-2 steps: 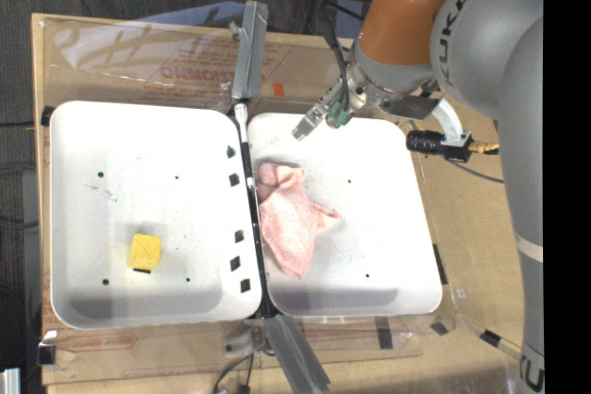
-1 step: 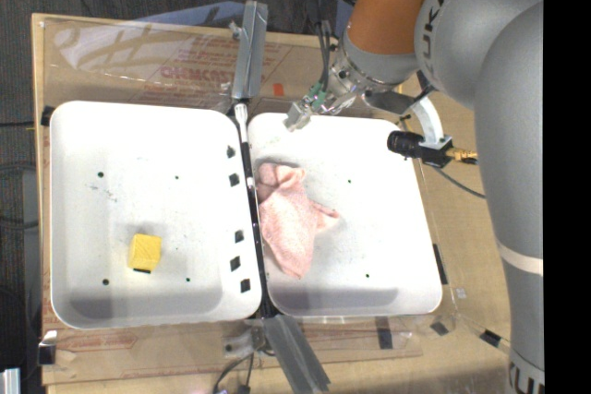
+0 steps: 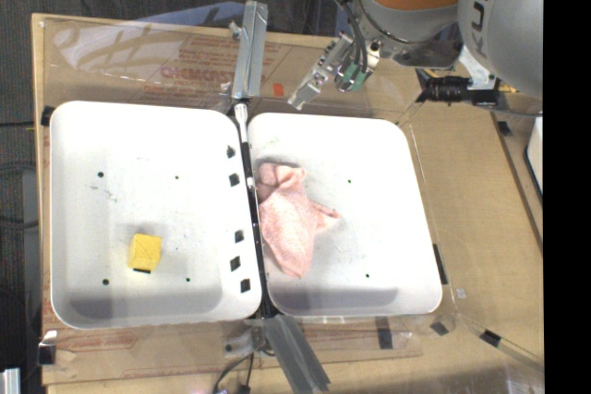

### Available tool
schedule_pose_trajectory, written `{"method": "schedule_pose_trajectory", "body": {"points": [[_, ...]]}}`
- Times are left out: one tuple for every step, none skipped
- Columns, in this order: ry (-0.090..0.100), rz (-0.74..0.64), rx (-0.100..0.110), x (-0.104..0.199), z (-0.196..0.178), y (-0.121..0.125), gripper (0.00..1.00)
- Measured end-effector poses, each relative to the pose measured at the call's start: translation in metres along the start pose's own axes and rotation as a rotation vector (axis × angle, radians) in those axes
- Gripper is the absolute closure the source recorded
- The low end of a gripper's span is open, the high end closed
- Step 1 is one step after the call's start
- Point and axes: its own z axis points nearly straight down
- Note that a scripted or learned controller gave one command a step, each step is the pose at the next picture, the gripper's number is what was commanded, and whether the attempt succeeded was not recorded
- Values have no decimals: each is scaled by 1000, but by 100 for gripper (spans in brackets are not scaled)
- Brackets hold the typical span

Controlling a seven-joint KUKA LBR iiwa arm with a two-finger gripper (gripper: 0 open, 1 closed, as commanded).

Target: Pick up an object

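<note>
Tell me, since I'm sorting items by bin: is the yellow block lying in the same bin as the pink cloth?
No, the yellow block lies in the left bin, the pink cloth in the right bin.

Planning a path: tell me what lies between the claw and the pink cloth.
In the camera view, between the claw and the pink cloth lie the right bin's back rim and bare white floor.

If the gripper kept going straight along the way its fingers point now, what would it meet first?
The gripper points down-left, above the bench's far edge. Continued, that line probably reaches the upright metal post between the bins or the right bin's far rim, not the pink cloth. Depth is unclear from this slant.
</note>
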Motion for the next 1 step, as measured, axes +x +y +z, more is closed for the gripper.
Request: {"method": "schedule_pose_trajectory", "body": {"points": [[-2,-208,-1,10,-38,-2,100]]}}
